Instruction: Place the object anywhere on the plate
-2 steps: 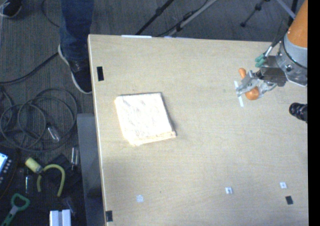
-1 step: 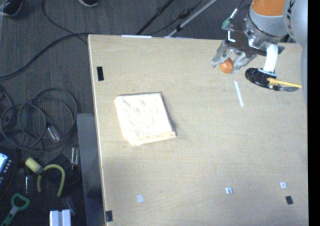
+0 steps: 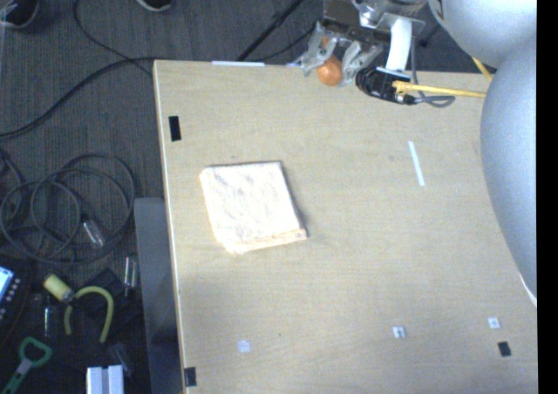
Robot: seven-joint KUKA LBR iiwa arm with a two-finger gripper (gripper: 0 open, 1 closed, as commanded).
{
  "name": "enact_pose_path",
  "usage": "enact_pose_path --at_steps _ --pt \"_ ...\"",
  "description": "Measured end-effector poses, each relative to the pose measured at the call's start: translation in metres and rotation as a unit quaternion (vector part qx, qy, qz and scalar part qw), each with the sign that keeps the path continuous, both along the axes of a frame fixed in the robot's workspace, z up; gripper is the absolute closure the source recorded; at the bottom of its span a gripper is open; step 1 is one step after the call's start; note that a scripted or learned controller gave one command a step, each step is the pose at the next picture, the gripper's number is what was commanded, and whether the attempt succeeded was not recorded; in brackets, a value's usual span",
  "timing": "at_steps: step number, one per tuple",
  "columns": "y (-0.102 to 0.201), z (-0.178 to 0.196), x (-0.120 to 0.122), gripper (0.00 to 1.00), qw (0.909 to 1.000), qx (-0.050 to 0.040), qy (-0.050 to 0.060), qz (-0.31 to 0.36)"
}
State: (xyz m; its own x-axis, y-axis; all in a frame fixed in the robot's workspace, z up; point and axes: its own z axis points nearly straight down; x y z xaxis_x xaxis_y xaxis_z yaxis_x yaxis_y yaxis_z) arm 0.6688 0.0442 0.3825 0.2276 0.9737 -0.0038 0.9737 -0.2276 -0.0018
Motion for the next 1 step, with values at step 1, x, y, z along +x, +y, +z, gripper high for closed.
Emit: enact_pose_path --at_steps 1 --pt "-0.1032 0.0097 -0.0883 1.0 0.9995 0.0 0.001 -0.031"
